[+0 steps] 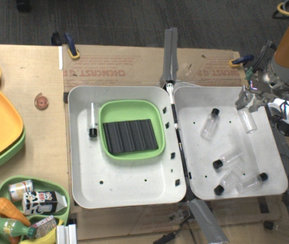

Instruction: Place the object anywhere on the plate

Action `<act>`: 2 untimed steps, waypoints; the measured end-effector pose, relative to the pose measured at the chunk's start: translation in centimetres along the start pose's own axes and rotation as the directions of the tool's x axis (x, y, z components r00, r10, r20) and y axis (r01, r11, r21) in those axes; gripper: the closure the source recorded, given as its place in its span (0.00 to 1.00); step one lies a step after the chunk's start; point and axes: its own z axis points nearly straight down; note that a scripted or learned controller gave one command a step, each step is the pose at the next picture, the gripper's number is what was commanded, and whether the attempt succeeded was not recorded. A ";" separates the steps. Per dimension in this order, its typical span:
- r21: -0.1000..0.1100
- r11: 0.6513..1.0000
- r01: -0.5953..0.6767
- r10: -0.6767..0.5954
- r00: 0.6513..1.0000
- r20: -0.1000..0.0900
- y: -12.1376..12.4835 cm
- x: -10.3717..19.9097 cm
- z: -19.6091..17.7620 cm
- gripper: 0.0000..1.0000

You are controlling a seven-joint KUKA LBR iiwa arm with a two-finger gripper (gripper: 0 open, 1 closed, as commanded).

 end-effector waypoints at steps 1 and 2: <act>0.000 1.000 0.000 0.000 1.000 0.000 0.0 0.0 0.0 0.00; 0.003 0.973 -0.230 0.230 0.973 0.000 -1.5 2.0 0.1 0.00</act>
